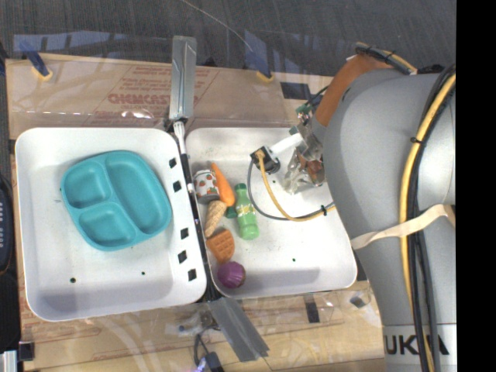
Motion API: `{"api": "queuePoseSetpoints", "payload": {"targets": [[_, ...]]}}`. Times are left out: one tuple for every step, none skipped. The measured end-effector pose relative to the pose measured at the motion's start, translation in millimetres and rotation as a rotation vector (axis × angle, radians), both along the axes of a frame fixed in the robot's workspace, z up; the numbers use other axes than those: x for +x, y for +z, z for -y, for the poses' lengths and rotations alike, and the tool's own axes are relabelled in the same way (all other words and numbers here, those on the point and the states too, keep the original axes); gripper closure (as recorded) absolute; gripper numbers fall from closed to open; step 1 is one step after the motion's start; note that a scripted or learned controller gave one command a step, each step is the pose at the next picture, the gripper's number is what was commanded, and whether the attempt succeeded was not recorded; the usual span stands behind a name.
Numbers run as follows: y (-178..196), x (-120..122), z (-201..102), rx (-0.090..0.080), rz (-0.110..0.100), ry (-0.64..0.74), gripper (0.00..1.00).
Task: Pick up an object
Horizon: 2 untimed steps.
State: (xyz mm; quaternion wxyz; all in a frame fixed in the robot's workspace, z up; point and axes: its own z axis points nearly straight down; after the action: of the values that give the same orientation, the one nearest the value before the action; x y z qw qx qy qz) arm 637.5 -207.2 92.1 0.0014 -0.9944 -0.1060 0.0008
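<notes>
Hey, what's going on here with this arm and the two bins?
A grey arm reaches in from the right, with its gripper low over the upper right part of the right bin. No item shows in the gripper. The pickable items sit along that bin's left side: a carrot, a green bottle, a small can, a waffle-like piece and a purple ball. The left bin holds a teal divided plate.
</notes>
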Motion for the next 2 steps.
{"api": "queuePoseSetpoints", "payload": {"targets": [[9.9, 0.8, -2.7, 0.003, -0.003, 0.008, 1.0], [-0.3, 15.1, -0.6, 0.0, 0.001, -0.001, 1.0]]}}
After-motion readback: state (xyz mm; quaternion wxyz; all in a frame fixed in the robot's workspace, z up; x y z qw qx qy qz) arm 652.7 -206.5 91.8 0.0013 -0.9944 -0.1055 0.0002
